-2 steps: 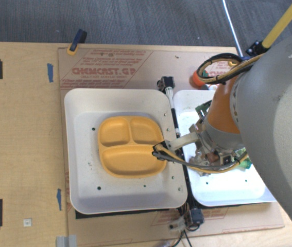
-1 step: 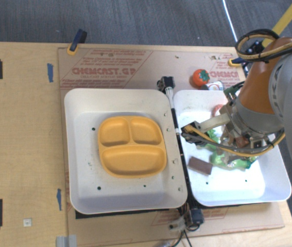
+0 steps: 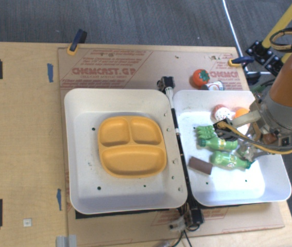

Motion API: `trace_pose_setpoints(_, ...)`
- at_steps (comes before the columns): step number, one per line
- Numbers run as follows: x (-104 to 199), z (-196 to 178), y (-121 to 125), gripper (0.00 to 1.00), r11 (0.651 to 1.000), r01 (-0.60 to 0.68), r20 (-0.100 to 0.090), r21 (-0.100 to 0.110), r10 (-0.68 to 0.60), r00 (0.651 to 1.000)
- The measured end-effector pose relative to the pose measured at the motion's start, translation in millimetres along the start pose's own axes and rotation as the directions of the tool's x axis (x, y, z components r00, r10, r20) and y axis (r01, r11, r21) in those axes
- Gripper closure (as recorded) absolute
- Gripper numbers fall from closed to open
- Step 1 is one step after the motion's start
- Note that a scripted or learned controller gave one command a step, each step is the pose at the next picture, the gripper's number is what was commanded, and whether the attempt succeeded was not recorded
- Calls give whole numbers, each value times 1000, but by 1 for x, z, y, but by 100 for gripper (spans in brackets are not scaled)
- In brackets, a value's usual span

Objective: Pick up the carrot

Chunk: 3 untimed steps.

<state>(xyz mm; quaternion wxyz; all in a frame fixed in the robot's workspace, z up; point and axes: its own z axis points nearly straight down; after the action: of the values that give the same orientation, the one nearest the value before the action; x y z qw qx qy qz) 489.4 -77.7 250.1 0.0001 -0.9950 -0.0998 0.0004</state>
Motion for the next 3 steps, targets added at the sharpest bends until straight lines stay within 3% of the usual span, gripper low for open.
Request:
trace_pose_setpoints(1,0,61,-52,100,998,55,2,3,-55,998)
trace_pose_setpoints(2,15,13,-125,100,995,99,0,2,-99,995)
trace_pose_setpoints(3,34,63,-219,100,998,61,1,1,-61,998)
